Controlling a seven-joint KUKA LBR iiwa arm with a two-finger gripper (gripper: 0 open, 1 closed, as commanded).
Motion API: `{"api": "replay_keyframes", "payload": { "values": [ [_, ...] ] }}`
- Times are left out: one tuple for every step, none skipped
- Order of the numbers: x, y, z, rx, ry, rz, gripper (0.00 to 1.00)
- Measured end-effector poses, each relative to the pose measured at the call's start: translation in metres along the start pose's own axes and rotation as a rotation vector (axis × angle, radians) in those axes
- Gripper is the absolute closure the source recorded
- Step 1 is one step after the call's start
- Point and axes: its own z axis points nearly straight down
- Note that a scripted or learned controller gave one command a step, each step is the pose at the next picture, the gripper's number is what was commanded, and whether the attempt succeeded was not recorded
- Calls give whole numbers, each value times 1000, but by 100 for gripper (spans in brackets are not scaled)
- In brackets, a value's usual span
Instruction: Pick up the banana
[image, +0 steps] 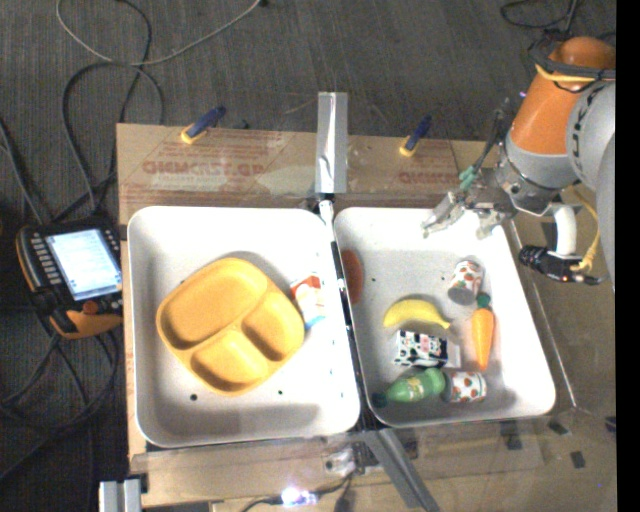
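Tool above one banana

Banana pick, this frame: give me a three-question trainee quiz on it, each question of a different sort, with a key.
1. True or false: the banana lies in the same bin as the yellow divided plate.
2. Multiple choice: which thing lies just below the banana in the camera view? A) the carrot B) the black-and-white spotted carton C) the green bottle
3. Fill in: the gripper hangs over the ____ bin's far edge, apart from the banana.

Key: 1. False, it lies in the right bin; the plate is in the left bin. 2. B. 3. right.
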Motion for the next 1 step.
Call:
{"api": "replay_keyframes", "payload": {
  "values": [
    [7, -26, 104, -1, 0, -103, 0]
  ]
}}
